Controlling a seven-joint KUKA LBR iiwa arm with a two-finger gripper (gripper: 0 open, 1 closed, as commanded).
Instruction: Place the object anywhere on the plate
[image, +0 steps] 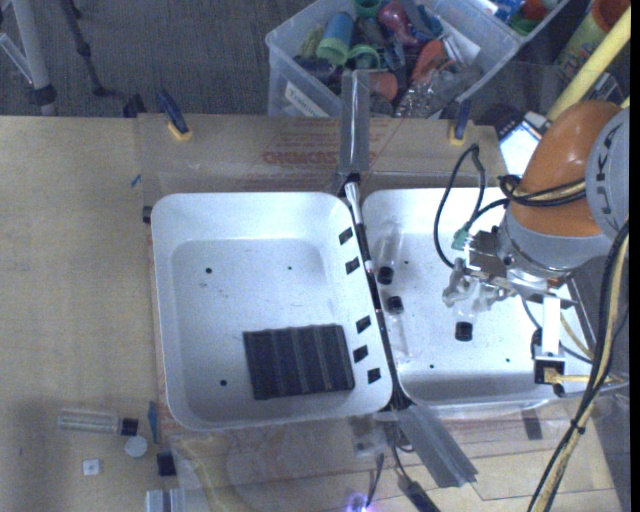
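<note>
Over the right shallow white bin (440, 380) you see the grey arm (575, 190) reaching in.
On your left, the dark ribbed rectangular plate (298, 361) lies in the left white bin (200, 230). The gripper (470, 297) hangs above the right bin's floor; its state you cannot tell. Just below it sits a small black object (463, 330), apart from the plate.

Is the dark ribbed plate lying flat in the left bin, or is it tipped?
Flat. The dark ribbed plate lies on the floor of the left bin, near its front wall, with its whole ribbed top visible.
</note>
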